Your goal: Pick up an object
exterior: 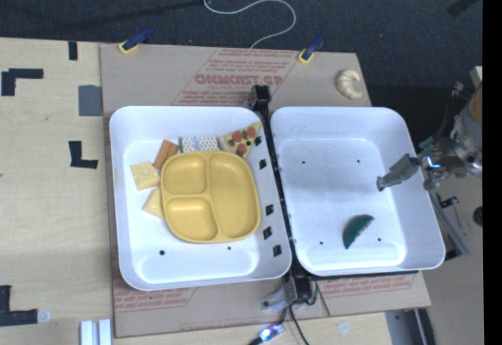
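Dark carpet surrounds your wooden bench (47, 179), where a cardboard sheet (235, 77) carries two white bins; the left bin (125, 241) holds a yellow divided plate (210, 196) over some flat pieces. Your target, a small dark green curved piece (357, 230), lies near the right bin's (392, 128) front. The gripper (390, 178) hangs above that bin's right side, its state impossible to tell.

The yellow divided plate (210, 196) covers most of the flat pieces (146, 176) beneath it in the left bin (125, 257), so their shapes stay unclear. The arm (463, 155) is cut off at the right edge.
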Motion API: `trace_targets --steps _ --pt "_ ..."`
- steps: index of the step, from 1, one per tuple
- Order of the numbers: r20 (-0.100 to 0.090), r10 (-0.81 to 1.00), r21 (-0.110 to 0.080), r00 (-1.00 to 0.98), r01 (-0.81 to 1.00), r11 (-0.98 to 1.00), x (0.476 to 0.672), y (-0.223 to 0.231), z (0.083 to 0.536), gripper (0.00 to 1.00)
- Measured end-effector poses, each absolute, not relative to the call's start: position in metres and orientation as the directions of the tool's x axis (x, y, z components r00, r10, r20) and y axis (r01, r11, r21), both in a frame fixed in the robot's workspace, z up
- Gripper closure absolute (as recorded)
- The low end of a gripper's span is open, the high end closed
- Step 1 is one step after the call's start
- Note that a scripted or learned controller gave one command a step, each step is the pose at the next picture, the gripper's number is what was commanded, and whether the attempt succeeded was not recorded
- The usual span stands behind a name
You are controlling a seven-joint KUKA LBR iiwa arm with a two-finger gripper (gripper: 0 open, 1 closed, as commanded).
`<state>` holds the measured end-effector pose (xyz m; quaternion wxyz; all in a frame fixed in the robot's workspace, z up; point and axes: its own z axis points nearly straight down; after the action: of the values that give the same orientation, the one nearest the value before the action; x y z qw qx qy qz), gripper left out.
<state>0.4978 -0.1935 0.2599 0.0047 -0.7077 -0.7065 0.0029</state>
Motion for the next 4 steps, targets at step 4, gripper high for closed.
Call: trace_targets --steps 4 --pt "0.001 1.0 -0.006 -0.001 1.0 0.001 0.505 -0.18 0.087 0.0"
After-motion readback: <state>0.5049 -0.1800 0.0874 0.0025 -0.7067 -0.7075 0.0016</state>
